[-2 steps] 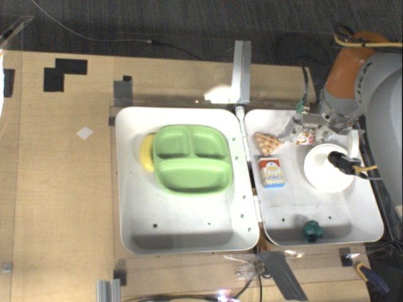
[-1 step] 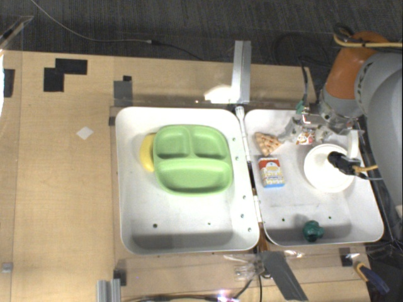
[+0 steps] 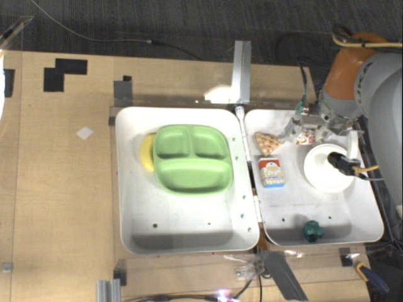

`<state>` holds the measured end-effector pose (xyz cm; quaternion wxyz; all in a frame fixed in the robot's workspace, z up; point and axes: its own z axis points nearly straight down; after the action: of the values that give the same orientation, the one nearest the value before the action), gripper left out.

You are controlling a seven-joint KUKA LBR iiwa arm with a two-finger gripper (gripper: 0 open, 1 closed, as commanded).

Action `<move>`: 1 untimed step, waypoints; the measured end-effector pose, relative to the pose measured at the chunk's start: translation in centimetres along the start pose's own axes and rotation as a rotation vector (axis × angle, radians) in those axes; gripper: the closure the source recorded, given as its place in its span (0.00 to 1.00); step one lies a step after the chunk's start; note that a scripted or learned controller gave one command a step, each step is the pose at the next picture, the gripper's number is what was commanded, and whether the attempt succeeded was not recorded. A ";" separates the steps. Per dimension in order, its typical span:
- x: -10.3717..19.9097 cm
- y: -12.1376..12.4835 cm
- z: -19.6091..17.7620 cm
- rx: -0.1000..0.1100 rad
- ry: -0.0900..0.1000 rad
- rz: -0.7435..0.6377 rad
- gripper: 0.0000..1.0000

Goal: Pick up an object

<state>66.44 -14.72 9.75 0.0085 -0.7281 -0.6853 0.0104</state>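
Note:
The arm (image 3: 371,99) reaches into the right bin (image 3: 321,222) from the right, its orange band at the upper right. My gripper (image 3: 310,129) hangs over the bin's far side, just above a small red-and-white item (image 3: 305,138). Whether that item is touched is not visible. A white round dish (image 3: 321,168) lies just in front of the gripper, with a black part of the arm over its right side. To the gripper's left lie a waffle-patterned piece (image 3: 267,143) and a small box with a red and blue label (image 3: 272,172). A dark green object (image 3: 312,231) sits near the bin's front wall.
The left bin (image 3: 182,231) holds a green divided plate (image 3: 191,158) with a yellow object (image 3: 147,153) poking out from under its left edge. A metal post (image 3: 242,74) stands behind the wall between the bins. Cables run at the back right.

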 end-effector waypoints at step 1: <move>0.1 0.0 0.0 0.000 -0.001 -0.002 0.00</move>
<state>66.44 -14.67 9.74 0.0080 -0.7275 -0.6860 0.0110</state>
